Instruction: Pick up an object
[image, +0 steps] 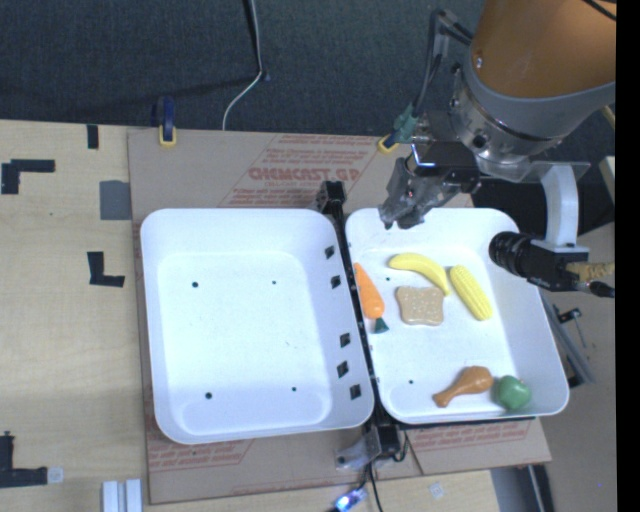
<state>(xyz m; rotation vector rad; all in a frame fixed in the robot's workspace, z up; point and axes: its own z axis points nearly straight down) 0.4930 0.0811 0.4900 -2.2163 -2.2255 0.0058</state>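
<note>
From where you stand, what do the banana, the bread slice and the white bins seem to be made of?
The banana looks like moulded toy plastic: even yellow with a slight sheen. The bread slice seems matte, perhaps plastic or foam; the view leaves that open. The white bins look like smooth, thin, glossy plastic with rounded rims.

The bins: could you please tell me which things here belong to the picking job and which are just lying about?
Job: gripper; banana; corn cob; bread slice; carrot; drumstick; green vegetable; right bin.
Lying about: left bin; white cable; cardboard sheet.

camera view: fixed overhead | slanted down | both bins (160, 240)
</note>
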